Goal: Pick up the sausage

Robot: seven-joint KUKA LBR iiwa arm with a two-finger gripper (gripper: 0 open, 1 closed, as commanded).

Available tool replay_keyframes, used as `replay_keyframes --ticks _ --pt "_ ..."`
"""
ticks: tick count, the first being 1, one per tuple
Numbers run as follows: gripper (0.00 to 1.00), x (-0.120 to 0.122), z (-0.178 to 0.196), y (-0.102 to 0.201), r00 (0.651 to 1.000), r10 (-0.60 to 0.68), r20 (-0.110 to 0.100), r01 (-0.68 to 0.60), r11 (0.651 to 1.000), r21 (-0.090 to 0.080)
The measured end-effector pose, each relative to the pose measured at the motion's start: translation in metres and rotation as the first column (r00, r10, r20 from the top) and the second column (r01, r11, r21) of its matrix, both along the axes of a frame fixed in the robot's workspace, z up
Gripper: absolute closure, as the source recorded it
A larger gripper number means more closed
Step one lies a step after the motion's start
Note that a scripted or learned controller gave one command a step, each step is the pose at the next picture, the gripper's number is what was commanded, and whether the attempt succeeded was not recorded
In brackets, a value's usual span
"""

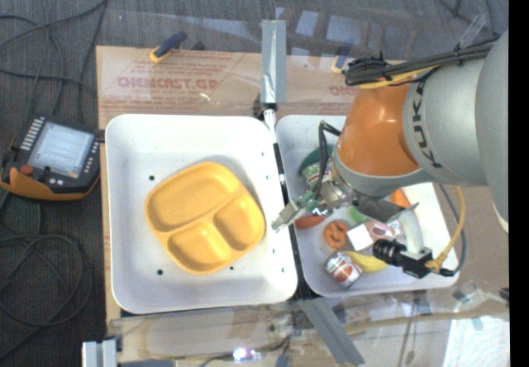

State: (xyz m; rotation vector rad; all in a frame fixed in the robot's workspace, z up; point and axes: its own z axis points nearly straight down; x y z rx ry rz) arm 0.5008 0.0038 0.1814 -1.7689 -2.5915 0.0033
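The arm is reaching: the gripper (291,213) hangs low at the frame's centre, whether open I cannot tell. The sausage (309,222) lies just right, needing a small descent.

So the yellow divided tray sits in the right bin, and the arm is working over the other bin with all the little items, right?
Not quite. The camera view shows the yellow divided tray in the left bin. The arm is over the right bin with the little items.
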Motion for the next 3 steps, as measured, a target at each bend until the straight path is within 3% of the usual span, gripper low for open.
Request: replay_keyframes --ticks 1,2,3 --pt "0.0 -0.017 0.001 -0.075 0.999 -0.045 0.001 0.045 0.999 -0.003" --pt "0.0 0.036 0.0 -0.055 0.987 -0.16 -0.001 0.16 0.987 -0.002" --pt "0.0 0.008 0.0 -0.041 1.0 -0.022 0.0 0.022 1.0 -0.003"
